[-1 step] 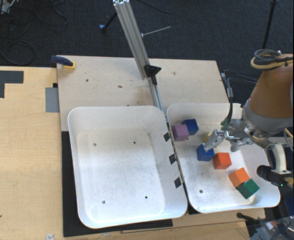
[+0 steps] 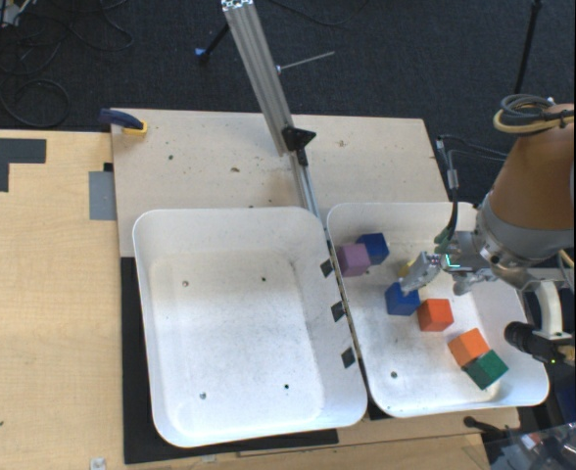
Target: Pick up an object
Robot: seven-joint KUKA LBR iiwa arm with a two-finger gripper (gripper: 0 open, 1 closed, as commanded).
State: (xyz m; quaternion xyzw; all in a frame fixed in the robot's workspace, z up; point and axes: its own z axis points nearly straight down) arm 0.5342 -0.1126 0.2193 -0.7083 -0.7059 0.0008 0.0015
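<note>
Gripper over the blocks in the right bin [image 2: 523, 395].
The gripper [image 2: 417, 274], centre-right of frame, hangs just above a blue cube [image 2: 402, 301]; whether it is apart or together cannot be told. A red cube [image 2: 435, 314] sits just beside.

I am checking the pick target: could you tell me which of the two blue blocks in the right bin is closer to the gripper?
The lower blue block, beside the red-orange block, lies right by the gripper. The other blue block sits farther up, against the purple block.

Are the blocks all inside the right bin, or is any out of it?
All in: purple block, blue blocks, orange blocks and green block lie inside the right bin.
</note>
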